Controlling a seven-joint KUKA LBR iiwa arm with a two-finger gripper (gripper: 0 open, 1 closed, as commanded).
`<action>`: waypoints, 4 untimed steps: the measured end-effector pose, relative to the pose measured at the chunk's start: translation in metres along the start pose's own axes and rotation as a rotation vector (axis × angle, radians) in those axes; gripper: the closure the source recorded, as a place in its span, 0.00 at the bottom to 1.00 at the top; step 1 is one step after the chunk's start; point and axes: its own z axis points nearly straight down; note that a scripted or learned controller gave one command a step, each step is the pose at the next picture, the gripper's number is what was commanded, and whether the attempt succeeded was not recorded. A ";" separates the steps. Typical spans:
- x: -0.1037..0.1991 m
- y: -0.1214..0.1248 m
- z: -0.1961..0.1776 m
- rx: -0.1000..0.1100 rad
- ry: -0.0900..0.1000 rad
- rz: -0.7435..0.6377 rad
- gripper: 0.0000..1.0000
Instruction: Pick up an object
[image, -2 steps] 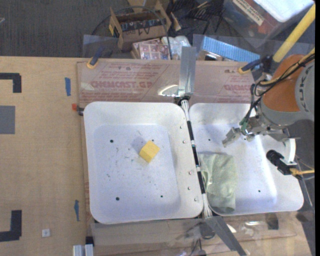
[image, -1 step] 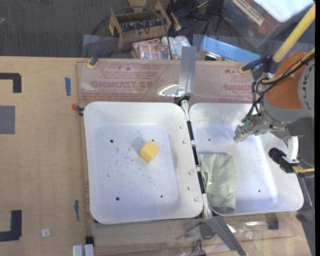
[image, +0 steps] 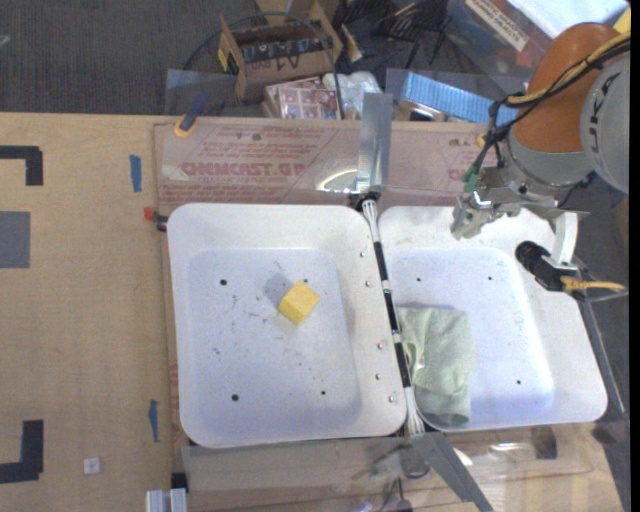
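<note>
Overhead, gripper (image: 470, 222) hangs beyond the green cloth (image: 438, 360), seemingly poised to descend; finger state indiscernible.

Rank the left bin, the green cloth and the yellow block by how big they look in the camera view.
Largest to smallest:
1. left bin
2. green cloth, lying in the right bin against the divider
3. yellow block, lying in the left bin

The gaps are wide enough that the camera's slant does not change the order.
</note>
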 end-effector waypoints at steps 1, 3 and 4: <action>-0.073 -0.046 0.039 0.001 0.001 -0.237 1.00; -0.127 -0.023 0.000 -0.003 -0.003 -0.076 1.00; -0.120 -0.102 -0.094 -0.001 -0.001 0.056 1.00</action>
